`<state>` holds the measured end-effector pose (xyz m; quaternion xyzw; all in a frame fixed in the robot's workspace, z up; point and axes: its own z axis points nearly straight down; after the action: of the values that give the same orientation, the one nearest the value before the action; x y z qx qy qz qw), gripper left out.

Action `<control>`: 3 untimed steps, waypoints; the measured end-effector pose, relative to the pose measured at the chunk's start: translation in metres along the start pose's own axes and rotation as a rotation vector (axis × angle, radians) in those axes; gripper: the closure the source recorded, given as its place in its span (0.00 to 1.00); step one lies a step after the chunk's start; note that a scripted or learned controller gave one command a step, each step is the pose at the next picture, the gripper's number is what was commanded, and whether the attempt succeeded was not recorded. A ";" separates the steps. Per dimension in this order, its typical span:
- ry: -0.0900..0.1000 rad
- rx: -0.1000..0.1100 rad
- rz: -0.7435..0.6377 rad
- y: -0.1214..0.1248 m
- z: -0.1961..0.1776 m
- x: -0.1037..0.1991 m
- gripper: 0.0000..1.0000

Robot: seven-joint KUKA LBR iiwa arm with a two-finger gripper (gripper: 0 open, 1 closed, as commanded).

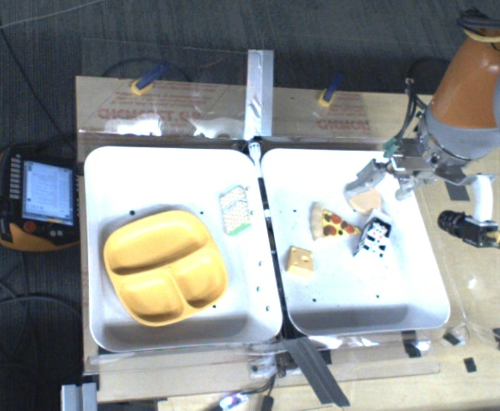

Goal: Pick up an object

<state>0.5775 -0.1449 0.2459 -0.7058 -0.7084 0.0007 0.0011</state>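
Two white bins sit on the bench. Gripper hovers over the right bin, beside a tan block; jaw state indeterminate. Nothing lifted; grasp and lift remain.

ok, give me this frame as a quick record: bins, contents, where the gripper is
left bin: yellow divided tray; small green-and-white packet near the divider
right bin: pizza slice toy, tan block, black-and-white item, pale tan piece
gripper: over the right bin's upper part, right at the pale tan piece
grasp: cannot tell from this angle
arm: enters from the right, orange band visible
off bench: handheld pendant at far left
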 end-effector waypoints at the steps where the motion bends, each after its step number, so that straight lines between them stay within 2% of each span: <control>1: 0.000 -0.002 -0.229 0.008 0.138 -0.011 0.00; 2: 0.000 -0.005 -0.227 0.009 0.128 -0.011 1.00; 3: -0.004 -0.002 -0.176 0.001 0.034 -0.079 1.00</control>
<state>0.5786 -0.2241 0.2119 -0.6409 -0.7676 0.0012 -0.0009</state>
